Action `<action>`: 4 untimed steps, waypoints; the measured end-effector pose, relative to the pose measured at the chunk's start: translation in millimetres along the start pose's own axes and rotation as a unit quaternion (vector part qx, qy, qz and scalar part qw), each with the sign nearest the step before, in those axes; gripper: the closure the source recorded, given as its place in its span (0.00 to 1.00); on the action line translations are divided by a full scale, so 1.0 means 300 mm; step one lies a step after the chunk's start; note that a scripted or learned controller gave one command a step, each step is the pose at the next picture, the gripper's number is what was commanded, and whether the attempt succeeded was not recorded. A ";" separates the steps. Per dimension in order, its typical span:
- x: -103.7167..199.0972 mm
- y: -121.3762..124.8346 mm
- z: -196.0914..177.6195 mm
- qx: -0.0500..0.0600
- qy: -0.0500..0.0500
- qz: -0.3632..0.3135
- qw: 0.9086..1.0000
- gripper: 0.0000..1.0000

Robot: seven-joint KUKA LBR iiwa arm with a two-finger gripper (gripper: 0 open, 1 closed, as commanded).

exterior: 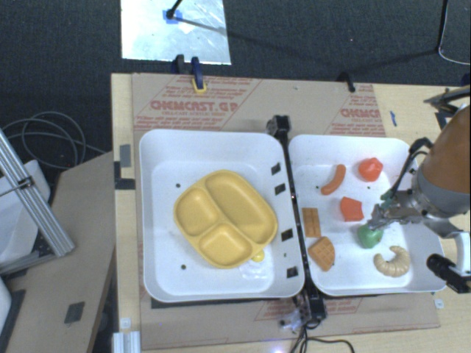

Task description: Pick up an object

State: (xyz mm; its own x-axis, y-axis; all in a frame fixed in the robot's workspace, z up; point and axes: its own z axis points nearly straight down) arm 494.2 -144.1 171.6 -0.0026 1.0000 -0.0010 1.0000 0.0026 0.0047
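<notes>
The right bin [419, 289] holds several toy foods. A green pepper-like piece [369, 237] lies near its middle, and my gripper [383, 218] hangs right over the piece's upper right edge, partly hiding it. Whether it touches the piece I cannot tell. A red block [351, 209] sits just left of the gripper. An orange-red piece [370, 169] lies further back, with a sausage [333, 179] to its left. A tan croissant [392, 262] lies in front of the gripper. A waffle [321, 253] and a cracker [310, 222] rest by the bin's left wall.
The left bin [158, 219] holds a yellow divided plate [224, 217]. My arm [449, 175] enters from the right over the right bin's far edge. A black divider with clips [291, 197] runs between the bins. An aluminium frame [29, 204] stands at left.
</notes>
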 end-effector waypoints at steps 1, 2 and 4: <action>-0.078 -0.022 -0.173 -0.001 -0.001 0.002 1.000 1.00; 0.006 -0.022 -0.136 0.001 0.001 -0.002 1.000 1.00; -0.058 -0.021 -0.150 0.000 0.000 -0.002 1.000 1.00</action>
State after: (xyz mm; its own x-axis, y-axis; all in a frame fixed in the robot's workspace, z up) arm 487.6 -161.4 216.8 -0.0057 1.0000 -0.0011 1.0000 0.0057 0.0042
